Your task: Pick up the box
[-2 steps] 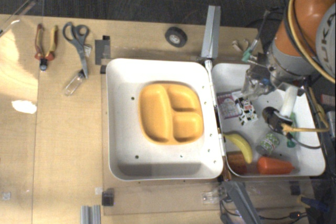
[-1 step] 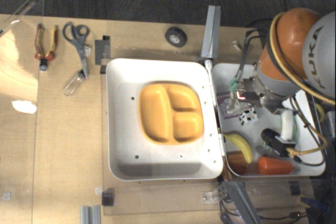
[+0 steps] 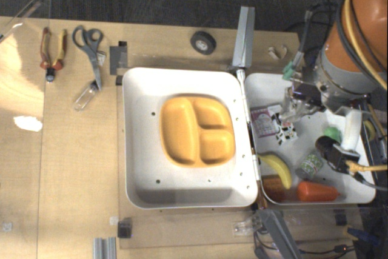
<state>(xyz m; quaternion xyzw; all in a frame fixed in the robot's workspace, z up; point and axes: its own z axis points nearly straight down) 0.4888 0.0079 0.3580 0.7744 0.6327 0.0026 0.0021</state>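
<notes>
The box [image 3: 263, 122], a small flat carton printed in purple and white, lies in the right bin [image 3: 260, 87] against its left wall. My gripper [image 3: 287, 124] hangs over that bin just to the right of the box, pointing down, with its tip close to the carton's right edge. Nothing shows between its tips. The grey arm with the orange band comes in from the upper right and hides the bin's far right part.
A banana [image 3: 276, 165], an orange carrot [image 3: 315, 191], a brown item [image 3: 276, 182] and green pieces [image 3: 311, 163] lie in the right bin's front. The left bin [image 3: 139, 148] holds a yellow divided plate [image 3: 197, 129]. Scissors [image 3: 91, 48], pliers [image 3: 51, 51] and a tape roll [image 3: 203, 42] rest on the bench.
</notes>
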